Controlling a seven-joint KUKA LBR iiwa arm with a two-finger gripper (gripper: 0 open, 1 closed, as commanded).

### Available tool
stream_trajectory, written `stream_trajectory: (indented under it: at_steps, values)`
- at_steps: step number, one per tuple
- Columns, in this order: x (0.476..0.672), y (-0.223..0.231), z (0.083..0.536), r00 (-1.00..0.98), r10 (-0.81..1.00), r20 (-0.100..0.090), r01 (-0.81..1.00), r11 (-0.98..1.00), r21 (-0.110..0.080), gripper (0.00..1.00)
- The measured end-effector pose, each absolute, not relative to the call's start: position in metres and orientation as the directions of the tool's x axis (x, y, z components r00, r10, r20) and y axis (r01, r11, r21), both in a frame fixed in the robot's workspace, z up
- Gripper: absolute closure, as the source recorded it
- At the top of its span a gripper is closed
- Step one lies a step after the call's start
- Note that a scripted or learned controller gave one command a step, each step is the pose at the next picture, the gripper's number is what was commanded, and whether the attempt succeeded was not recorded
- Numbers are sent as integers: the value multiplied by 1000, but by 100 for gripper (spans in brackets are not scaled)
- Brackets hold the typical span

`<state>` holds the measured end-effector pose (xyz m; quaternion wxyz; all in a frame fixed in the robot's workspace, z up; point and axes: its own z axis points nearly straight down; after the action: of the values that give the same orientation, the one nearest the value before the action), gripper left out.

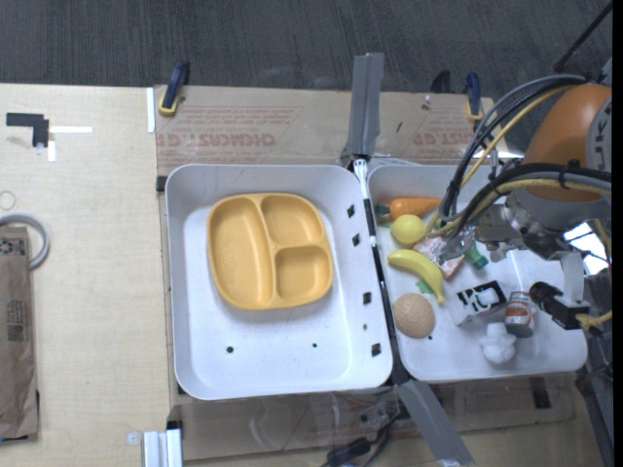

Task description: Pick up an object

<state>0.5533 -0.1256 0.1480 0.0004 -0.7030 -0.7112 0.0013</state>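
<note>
In the right bin [545,360] lie an orange carrot [414,205], a yellow lemon [408,228], a banana [419,269], a tan round fruit [414,315], a black-and-white card [479,298], a small can [519,314] and a white lump [498,344]. My gripper [456,251] hangs low over the middle of this bin, just right of the lemon and the banana, beside a small green piece [475,257]. Cables and the wrist cover its tips, and I see nothing held in it.
The left bin [185,290] holds a yellow divided plate [270,251]. A grey divider bar [366,105] runs between the two bins. The arm's body and cables [545,193] cover the right bin's far right part. A brown bag [18,329] lies at the bench's left edge.
</note>
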Motion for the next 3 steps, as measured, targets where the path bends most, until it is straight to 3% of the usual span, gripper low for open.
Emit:
stream_trajectory:
  at_steps: [1,2,3]
  values:
    - [567,-118,99,-101,995,-5,995,101,12,0]
    - [568,-120,109,-97,995,-6,995,97,16,100]
    - [568,-120,109,-97,995,-6,995,97,16,0]
